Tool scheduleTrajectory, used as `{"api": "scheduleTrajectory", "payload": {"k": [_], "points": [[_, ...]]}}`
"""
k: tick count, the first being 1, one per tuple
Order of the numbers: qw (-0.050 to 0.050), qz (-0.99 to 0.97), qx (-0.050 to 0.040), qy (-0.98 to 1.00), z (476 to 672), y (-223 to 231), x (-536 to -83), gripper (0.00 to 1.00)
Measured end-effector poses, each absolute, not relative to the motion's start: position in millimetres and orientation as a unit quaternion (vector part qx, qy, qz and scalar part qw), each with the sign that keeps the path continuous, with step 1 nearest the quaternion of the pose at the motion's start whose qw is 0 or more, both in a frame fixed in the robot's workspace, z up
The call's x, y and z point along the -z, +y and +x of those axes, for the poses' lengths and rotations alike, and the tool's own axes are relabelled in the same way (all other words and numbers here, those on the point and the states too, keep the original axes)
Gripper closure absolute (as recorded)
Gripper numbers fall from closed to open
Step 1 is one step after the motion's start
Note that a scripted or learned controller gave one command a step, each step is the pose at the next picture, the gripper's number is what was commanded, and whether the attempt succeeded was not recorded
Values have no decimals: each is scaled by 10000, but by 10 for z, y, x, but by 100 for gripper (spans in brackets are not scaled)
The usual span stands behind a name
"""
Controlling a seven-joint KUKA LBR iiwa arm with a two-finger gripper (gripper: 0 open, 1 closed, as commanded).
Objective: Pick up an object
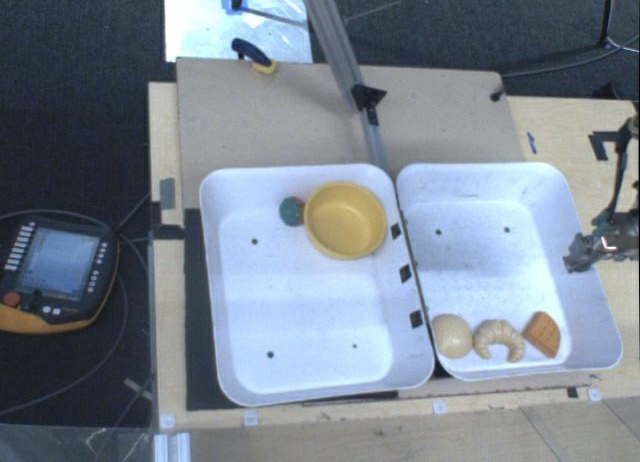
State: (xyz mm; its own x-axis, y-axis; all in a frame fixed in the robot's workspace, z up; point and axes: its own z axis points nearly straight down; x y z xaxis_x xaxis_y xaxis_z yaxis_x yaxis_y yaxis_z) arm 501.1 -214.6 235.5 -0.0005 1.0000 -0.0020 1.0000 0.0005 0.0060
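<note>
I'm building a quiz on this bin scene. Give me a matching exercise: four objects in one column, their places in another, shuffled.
1. round yellow bowl
2. small dark green ball
3. pale croissant-shaped toy
4. orange waffle-like square

A. right bin, nearest its bottom right corner
B. left bin, top right area
C. right bin, between a cream egg-shaped piece and the orange square
D. left bin, touching the bowl's left side

Pairs: 1-B, 2-D, 3-C, 4-A

Grey two-finger gripper [585, 253] small and blurred at the right edge, arm cut off there, finger state unreadable, small dark green round object [291, 211] well to its left, too small to identify
</note>
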Motion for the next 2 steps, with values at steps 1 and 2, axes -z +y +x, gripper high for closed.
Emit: {"api": "scheduleTrajectory", "payload": {"k": [1, 2], "points": [[24, 7068, -13, 7074, 5019, -2148, -2882, 100], [4, 7054, -6, 7088, 5288, -1669, -2871, 100]]}}
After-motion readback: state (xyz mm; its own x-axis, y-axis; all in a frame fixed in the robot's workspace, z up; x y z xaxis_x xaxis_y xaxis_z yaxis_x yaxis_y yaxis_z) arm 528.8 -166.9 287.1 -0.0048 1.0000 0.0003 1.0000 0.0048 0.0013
